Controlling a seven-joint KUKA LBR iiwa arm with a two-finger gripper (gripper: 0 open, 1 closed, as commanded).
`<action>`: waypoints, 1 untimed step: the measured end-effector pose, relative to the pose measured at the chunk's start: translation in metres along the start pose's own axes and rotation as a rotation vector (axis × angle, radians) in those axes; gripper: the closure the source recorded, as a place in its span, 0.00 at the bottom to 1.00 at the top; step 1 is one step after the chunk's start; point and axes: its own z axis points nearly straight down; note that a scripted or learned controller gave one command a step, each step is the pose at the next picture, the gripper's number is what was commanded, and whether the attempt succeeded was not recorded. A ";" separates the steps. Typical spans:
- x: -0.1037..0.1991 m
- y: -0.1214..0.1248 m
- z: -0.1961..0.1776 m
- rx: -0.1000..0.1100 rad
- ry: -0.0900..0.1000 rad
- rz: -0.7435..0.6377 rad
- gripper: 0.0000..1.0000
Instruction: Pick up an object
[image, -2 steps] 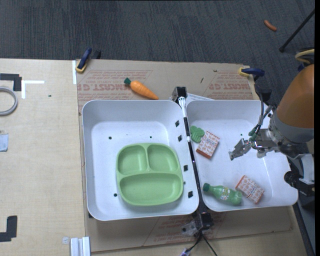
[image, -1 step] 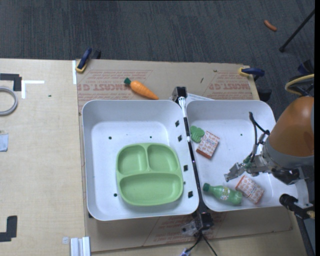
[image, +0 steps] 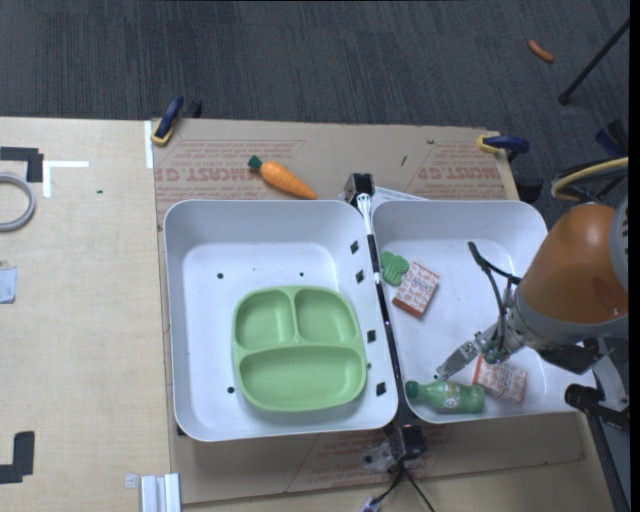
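Note:
In the right bin (image: 450, 225) lie a green bottle (image: 447, 396) near the front wall, a red-and-white packet (image: 416, 289) toward the left, a small green piece (image: 394, 268) beside it, and a second red-patterned packet (image: 502, 380) at the front right. My gripper (image: 470, 358) hangs low over the bin floor, just above and right of the bottle, touching the edge of the front packet. The arm's orange band (image: 580, 265) covers the bin's right side. Nothing shows between the fingers.
The left bin (image: 200, 250) holds a green divided plate (image: 298, 347). A toy carrot (image: 283, 177) lies on the cardboard behind the bins. Blue clamps (image: 168, 118) sit at the cardboard's back corners. A divider with clips (image: 372, 300) runs between the bins.

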 end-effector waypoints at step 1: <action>-0.001 0.001 -0.010 -0.003 -0.002 0.003 1.00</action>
